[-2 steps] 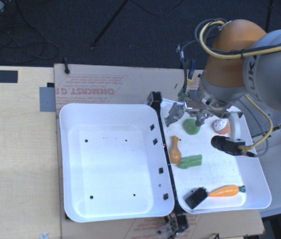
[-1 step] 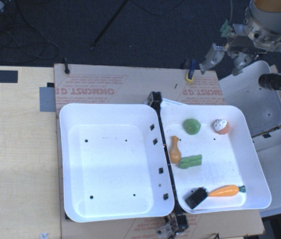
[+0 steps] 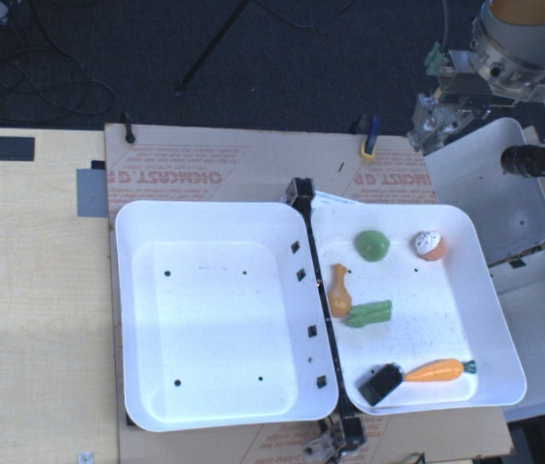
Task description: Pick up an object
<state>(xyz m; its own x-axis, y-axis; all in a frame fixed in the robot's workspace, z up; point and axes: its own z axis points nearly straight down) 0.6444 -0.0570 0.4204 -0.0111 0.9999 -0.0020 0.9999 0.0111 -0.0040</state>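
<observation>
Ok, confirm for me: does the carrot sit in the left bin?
No, the carrot lies in the right bin, near its front edge beside a black block.

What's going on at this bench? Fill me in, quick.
A grey robot arm is set to pick up an object, but it hasn't reached in. Its pincer hangs above the bench, beyond the far right corner of the right bin. That bin holds a green ball, a white-and-orange ball, an orange bottle-shaped toy touching a green piece, a carrot and a black block. Nothing is gripped.
</observation>
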